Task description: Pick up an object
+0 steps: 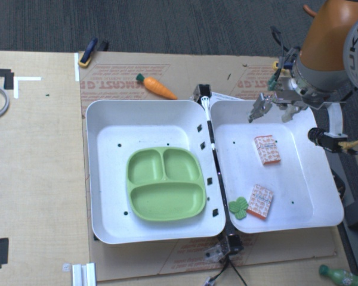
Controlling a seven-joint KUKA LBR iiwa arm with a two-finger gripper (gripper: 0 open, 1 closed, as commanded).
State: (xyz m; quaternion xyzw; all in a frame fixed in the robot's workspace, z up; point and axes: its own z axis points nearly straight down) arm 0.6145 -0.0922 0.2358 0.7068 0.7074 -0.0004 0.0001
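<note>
- Nearest the camera, a green bottle-like item [339, 273] lies off the bench at the bottom right corner.
- In the right bin [322, 213], a green clover-shaped piece [238, 207] sits at the near left corner, touching a small patterned red-and-white box [260, 201]; the box's long axis tilts slightly, running near to far. Its printing is too small to read.
- Further back in that bin lies a 2nd patterned box [267, 150], long axis also near to far, well apart from the 1st.
- The left bin [101, 159] holds a green divided plate [165, 183] with 3 compartments.
- The gripper [274, 107] hangs over the right bin's far edge, its 2 fingers spread apart with nothing between them.
- Behind the bins, cardboard carries red print, seen upside down and not clearly legible; a toy carrot [157, 86] lies on it, tip pointing right.
- Farthest, a blue-and-yellow tool [88, 52] rests at the cardboard's corner.
</note>
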